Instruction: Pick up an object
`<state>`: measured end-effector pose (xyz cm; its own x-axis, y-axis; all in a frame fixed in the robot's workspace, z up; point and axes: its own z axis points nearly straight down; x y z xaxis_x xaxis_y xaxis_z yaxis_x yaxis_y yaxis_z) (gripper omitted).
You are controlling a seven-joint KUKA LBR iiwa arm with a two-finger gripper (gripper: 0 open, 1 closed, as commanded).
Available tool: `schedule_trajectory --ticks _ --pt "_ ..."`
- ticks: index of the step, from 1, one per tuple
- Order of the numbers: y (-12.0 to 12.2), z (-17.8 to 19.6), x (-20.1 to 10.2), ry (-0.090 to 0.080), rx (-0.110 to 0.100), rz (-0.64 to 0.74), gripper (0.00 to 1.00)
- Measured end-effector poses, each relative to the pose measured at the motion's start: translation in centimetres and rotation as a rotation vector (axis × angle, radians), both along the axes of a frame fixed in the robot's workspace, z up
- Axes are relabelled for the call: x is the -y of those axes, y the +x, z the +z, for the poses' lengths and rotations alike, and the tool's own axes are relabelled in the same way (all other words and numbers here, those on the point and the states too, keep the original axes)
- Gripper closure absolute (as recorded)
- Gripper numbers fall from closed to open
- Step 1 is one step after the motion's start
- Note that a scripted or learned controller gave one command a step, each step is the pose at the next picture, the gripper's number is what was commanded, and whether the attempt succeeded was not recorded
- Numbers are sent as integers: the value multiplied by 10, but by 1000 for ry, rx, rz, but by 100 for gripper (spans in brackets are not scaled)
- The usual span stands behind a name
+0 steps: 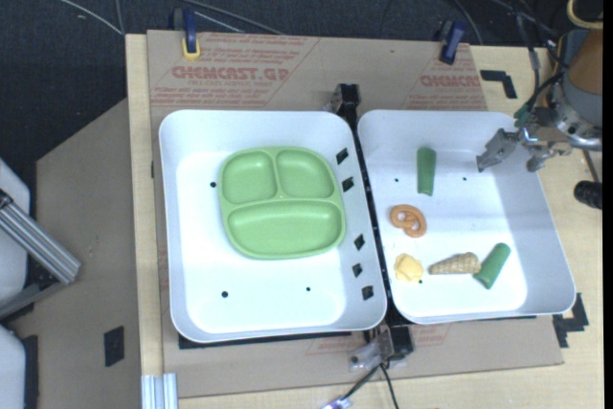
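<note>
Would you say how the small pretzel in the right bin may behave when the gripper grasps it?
The pretzel lies flat, so it probably won't roll. Its thin loops with holes may slip from the gripper. It looks small, so likely light.

a: what does the arm look like?
b: grey metal gripper [511, 151] with two thin angled fingers, on a pale silvery wrist block.
a: and behind the gripper?
b: dark cables, then a rounded grey-and-tan arm segment.
</note>
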<state>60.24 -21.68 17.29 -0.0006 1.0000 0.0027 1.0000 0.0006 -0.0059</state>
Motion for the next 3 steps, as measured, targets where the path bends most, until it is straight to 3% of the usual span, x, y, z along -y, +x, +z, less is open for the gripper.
schedule_trajectory --ticks 1,2,3 --pt "-2 -64 -2 0 -1 0 0" --pt "1 -48 -1 -2 8 0 100" --pt "4 16 5 -6 14 0 100"
